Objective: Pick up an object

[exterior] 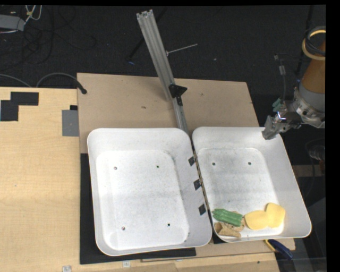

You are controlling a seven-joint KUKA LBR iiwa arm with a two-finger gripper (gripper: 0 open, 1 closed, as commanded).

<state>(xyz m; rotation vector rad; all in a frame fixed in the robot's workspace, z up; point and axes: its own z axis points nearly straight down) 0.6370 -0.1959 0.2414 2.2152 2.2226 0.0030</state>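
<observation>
Right bin (234, 159) floor lies open; green piece (228, 216), yellow pieces (265, 218), perhaps crumbs crowd its near edge.

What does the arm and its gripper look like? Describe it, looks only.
The arm enters at the right edge: an orange-tan band with a pale ring above it, then a grey and silver wrist collar. The gripper is small, grey metal, with a blue-green spot on its body. A thin dark cable runs beside the wrist.

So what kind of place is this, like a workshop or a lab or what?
Most likely a robotics lab set up for grasping trials. A robot arm reaches in over two shallow white bins on a plywood bench, a few small objects lie in the right bin, and loose cables trail across the dark floor.
</observation>
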